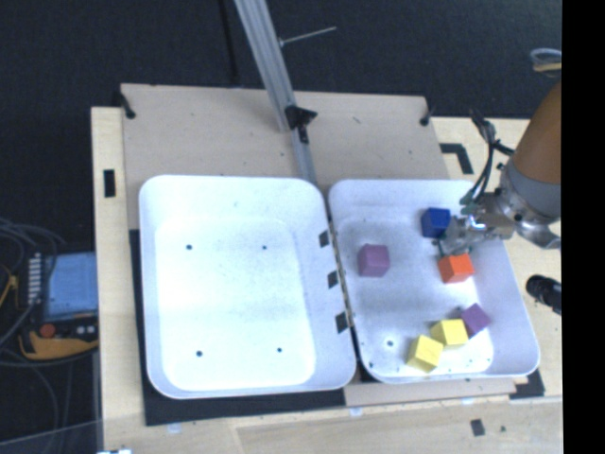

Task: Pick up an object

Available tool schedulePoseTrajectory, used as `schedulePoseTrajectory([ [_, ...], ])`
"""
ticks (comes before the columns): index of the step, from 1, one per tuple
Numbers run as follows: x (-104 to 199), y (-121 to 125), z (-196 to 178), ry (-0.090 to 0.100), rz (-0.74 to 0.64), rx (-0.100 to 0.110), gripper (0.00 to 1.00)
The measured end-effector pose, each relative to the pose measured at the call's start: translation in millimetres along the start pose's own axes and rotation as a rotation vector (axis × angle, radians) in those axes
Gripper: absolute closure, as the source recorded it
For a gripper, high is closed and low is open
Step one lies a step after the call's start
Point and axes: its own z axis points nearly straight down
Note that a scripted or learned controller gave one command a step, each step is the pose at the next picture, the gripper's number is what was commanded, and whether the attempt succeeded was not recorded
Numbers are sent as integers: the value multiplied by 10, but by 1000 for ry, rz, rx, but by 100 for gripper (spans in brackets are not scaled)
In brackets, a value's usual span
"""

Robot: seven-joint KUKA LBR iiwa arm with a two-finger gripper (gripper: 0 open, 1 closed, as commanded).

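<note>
Tool [460, 244] is hovering right of frame centre, just above the orange cube [456, 268], beside the blue cube [435, 221]; grip state unclear, nothing lifted yet.

Blue box [74, 285] left of bench [112, 253]

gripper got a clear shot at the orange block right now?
Probably yes. The gripper sits just above the orange block, nothing between them; the blue block is close beside but off to the side.
</note>
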Motion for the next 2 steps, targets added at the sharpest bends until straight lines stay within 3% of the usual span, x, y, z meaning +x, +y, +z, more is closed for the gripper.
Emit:
schedulePoseTrajectory([
  [2, 984, 419, -1, 2, -4, 3, 100],
])
